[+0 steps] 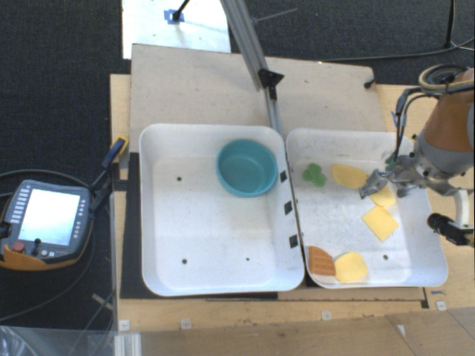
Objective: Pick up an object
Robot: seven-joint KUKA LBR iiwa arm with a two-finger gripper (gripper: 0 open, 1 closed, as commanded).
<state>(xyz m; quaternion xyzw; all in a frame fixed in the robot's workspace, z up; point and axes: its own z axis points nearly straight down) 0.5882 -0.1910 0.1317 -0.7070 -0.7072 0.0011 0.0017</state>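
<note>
- Reaching in from the right, the gripper (pixel 380 185) hangs low over the right bin (pixel 415 277); whether it is open or closed cannot be told.
- Yellow pieces lie just beside it: an oval (pixel 349 175), a square (pixel 380 222) and another piece (pixel 384 197).
- A teal bowl (pixel 246 167) sits in the left bin (pixel 171 273).

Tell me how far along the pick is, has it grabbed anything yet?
Not visibly. Done: the arm has reached into the right bin, with the gripper low among the yellow pieces. In hand: nothing I can see between the jaws. Left: grip one piece and lift it. The teal bowl sits in the left bin.
</note>
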